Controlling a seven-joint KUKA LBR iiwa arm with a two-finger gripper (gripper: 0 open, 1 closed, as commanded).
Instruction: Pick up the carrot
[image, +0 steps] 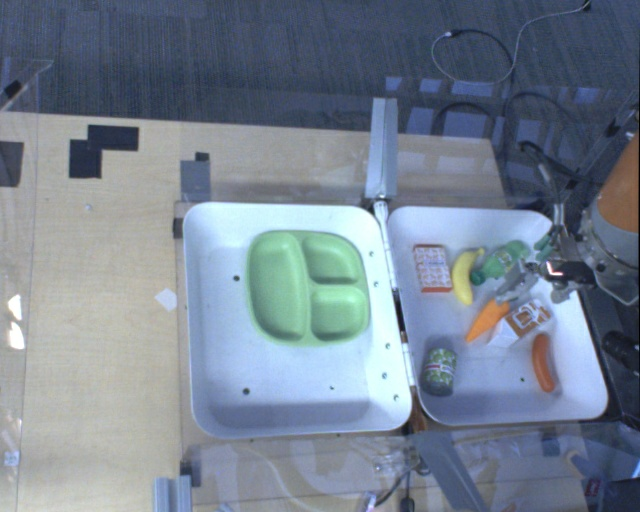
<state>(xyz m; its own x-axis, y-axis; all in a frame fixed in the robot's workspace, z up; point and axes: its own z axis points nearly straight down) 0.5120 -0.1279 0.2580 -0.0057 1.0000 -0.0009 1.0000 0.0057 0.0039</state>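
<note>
The carrot (486, 321) is orange and lies at a slant in the middle of the right bin (590, 400). Its thick end points up and right, toward a small brown and white packet (528, 318). My gripper (519, 287) reaches in from the right and hangs just above and to the right of the carrot's thick end, close to a green bottle (498, 263). Nothing shows between the gripper and the carrot, which rests on the bin floor.
Also in the right bin are a red and white carton (432, 268), a yellow banana (463, 277), a dark green can (439, 368) and an orange-red sausage (543, 362). The left bin (215, 400) holds a green divided plate (305, 287).
</note>
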